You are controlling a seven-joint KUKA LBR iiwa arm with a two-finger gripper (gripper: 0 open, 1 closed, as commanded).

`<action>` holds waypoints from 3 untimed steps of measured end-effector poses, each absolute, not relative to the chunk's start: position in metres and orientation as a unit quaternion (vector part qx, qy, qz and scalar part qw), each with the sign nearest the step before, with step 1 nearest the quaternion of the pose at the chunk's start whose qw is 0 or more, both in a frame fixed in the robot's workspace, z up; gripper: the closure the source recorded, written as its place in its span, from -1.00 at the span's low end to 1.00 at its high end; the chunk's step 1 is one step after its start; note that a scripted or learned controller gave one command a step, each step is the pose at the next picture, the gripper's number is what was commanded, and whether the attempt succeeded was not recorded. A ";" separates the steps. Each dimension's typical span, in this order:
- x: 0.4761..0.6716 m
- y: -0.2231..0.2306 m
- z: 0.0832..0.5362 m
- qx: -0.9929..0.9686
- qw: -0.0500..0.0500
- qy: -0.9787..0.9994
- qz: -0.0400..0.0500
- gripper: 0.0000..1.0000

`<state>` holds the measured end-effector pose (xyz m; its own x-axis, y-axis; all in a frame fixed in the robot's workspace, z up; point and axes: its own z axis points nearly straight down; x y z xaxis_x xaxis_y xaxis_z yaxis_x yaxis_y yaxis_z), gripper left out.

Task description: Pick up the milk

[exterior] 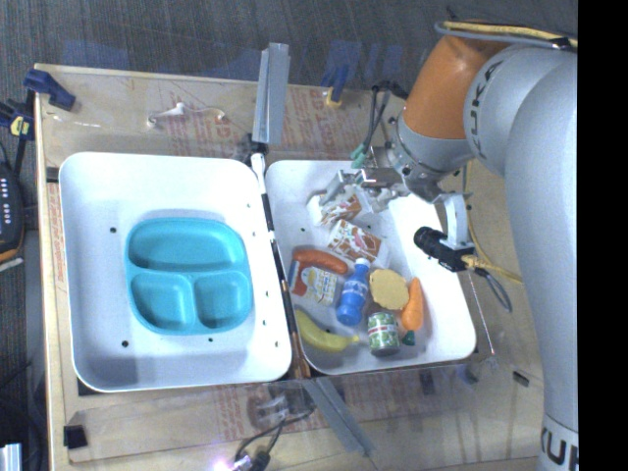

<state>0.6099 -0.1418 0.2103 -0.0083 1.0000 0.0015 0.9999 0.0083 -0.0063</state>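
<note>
My jaws (355,186) hang low over the upper part of the right bin (444,334), toward twelve o'clock of its floor, right above a small carton with brown and white print (354,235). I cannot tell whether my jaws are released or clenched; the metal parts blur together with the crumpled packaging below them.

The milk (352,293), a small blue and white bottle with a blue cap, lies tilted near the middle of the right bin, at about six o'clock from my jaws and apart from them. At its nine o'clock sits a printed juice pouch (318,285), with a red sausage (319,259) just above that. At the milk's three o'clock is a round tan biscuit (388,287), and further right a carrot (413,305) stands nearly upright against the wall. A small tin (383,332) sits at five o'clock of the milk, and a banana (324,335) lies at seven o'clock.

The left bin (88,194) on the table (147,96) carries a blue divided tray (186,273).
</note>
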 end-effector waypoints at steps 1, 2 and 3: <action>0.633 -0.184 0.101 -0.700 0.002 -0.714 0.002 -1.00; 0.633 -0.184 0.111 -0.699 0.002 -0.715 0.002 1.00; 0.633 -0.183 0.111 -0.699 0.002 -0.715 0.002 -1.00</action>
<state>0.6334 -0.1834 0.1105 -0.0226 0.9997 0.0006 0.9997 0.0226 -0.0060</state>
